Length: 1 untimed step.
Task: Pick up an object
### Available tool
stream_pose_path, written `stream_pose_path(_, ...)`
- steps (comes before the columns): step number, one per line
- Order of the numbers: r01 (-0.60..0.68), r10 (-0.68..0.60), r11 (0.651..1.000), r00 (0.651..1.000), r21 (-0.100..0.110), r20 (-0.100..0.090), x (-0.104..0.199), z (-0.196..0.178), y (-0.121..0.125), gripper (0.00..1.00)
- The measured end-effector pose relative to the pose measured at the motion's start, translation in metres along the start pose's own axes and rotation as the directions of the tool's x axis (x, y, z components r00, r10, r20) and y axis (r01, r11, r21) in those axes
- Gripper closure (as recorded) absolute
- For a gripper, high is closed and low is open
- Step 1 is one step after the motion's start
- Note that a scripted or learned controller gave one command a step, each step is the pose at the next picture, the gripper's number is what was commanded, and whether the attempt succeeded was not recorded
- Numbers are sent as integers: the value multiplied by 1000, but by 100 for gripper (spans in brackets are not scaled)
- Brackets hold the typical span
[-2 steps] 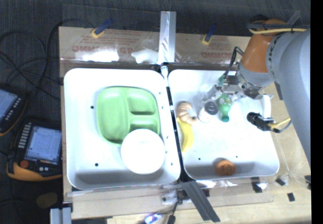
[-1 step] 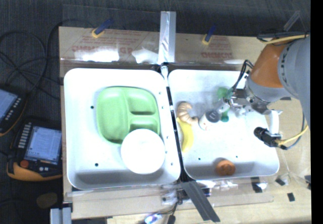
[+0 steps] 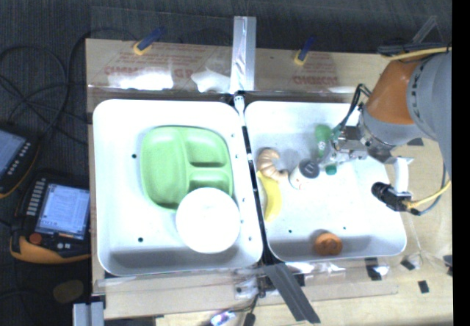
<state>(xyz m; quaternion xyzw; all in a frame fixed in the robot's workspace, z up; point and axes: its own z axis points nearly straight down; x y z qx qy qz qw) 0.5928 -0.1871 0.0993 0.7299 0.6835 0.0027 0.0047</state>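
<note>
In the right bin (image 3: 367, 240) lie a yellow banana (image 3: 271, 197), a tan shell-like object (image 3: 268, 161), a small white piece (image 3: 296, 182), a green object (image 3: 323, 136) and an orange round object (image 3: 327, 244). My gripper (image 3: 321, 167) reaches in from the right and hangs low over the middle of this bin. It is just below the green object and right of the tan object. The green object sits close against the gripper's upper side, and I cannot tell if they touch. Nothing is visibly held.
The left bin (image 3: 117, 192) holds a green divided tray (image 3: 183, 159) with a white round bowl (image 3: 208, 219) overlapping its lower right corner. The arm's orange band (image 3: 388, 93) and a black cable fitting (image 3: 389, 196) stand over the right bin's right side.
</note>
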Motion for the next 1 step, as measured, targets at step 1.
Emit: stream_pose_path(1,-173,173,985,985,13,2,76,-100,20,100)
